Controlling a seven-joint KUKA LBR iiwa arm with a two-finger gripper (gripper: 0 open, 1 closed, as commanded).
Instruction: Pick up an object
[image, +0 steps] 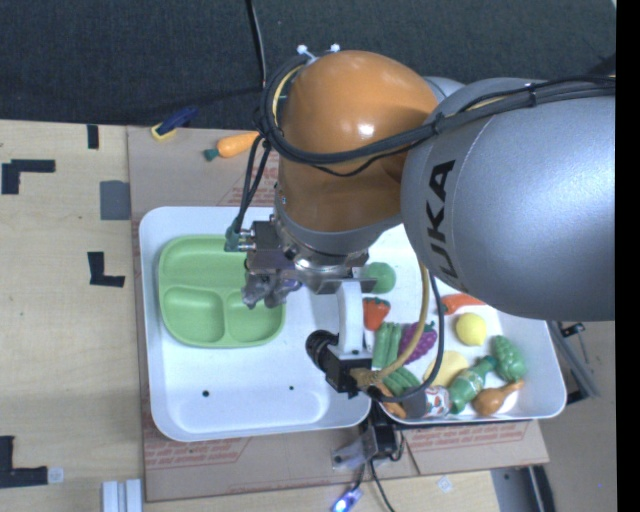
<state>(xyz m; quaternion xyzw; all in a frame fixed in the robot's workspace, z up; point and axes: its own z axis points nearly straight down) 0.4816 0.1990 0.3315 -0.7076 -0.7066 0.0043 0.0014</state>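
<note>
1. Camera view: the gripper (264, 288) is hanging over the right part of the green tray (200, 290) in the left bin (240, 400), mid-frame. Honestly can't tell if it's clenched or released.
2. Pickable stuff is sitting in the right bin (546, 404), lower right: lemon (470, 327), grapes (422, 342), broccoli (508, 357).
3. A toy carrot (232, 146) is lying on the bench (60, 330), upper middle.
</note>
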